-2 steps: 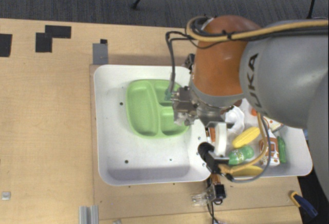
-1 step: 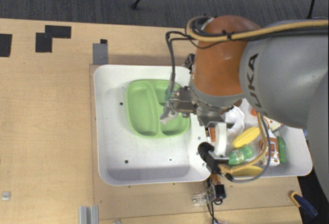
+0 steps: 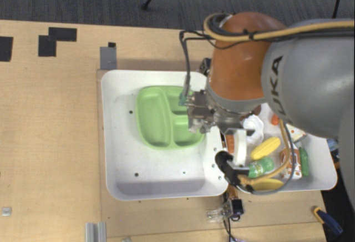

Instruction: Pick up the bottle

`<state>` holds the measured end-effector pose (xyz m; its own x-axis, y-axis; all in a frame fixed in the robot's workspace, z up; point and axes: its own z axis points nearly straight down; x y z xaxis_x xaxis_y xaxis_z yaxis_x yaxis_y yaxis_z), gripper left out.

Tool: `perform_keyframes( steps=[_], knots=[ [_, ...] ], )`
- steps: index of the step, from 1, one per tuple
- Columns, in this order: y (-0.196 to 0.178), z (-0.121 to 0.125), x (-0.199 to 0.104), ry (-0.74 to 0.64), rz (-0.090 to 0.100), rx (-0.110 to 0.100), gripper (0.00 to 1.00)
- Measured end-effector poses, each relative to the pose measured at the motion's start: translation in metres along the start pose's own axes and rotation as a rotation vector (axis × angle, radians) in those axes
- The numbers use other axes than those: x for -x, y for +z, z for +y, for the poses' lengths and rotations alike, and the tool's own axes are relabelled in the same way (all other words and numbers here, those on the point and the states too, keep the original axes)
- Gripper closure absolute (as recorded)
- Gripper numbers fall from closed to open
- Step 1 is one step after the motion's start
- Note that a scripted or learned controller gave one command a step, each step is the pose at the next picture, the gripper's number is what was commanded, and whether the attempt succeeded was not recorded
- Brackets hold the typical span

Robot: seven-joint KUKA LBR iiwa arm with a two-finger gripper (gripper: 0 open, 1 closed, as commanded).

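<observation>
My gripper (image 3: 206,117) hangs under the orange-banded wrist, over the right edge of the green tray (image 3: 161,119). The wrist hides its tip from this high slanted view, so I cannot tell whether it is spread or pressed together, and I see nothing held in it. The green tray, a shallow dish split into compartments, lies in the left bin (image 3: 119,130), toward that bin's far right part. The bottle (image 3: 264,168), which I take to be the small green translucent piece, though much of it is covered by cable, lies well to the right of the green tray and nearer the camera, in the right bin (image 3: 324,179). It is on its side and apart from my gripper. Just beyond it, away from the camera, sits a yellow corn cob (image 3: 265,147), tilted. A yellow curved thing (image 3: 267,183) lies against the bottle's near side. Farther right of the green tray than any of these, a slim green and orange item (image 3: 303,161) rests near the right bin's wall.
</observation>
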<state>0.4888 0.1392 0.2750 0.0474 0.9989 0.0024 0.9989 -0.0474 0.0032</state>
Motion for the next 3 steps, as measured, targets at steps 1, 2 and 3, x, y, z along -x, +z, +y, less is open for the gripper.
perform_keyframes(
  steps=[1, 2, 3],
  knots=[
    [0.000, 0.000, 0.000, 0.001, 0.000, 0.000, 0.00],
    [-0.010, 0.001, 0.000, -0.003, 0.001, 0.001, 1.00],
    [-0.021, 0.002, -0.001, -0.007, 0.002, 0.003, 1.00]
  ],
)
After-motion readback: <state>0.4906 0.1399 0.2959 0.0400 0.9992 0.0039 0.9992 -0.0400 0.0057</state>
